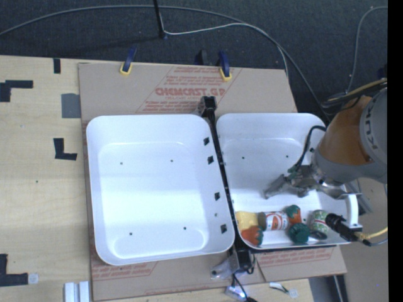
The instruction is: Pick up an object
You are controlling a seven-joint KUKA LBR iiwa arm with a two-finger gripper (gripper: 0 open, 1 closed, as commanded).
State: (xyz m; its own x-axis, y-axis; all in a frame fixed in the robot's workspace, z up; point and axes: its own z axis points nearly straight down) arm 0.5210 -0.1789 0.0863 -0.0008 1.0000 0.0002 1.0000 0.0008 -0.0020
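The grey metal end effector (284, 185) hangs low in the right shallow white bin (264, 126), its grip too hard to tell, with the small bright toys (280, 222) lying near it, so picking one up looks not yet done.

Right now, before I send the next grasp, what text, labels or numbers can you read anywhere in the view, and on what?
"CHEMCAST G.P." in red, on the cardboard sheet under the bins; smaller red lines beside it are too blurred to read.
The label on the small bottle lying in the right bin: print too small to read.
No readable text on the left bin, the gripper or the wooden bench.
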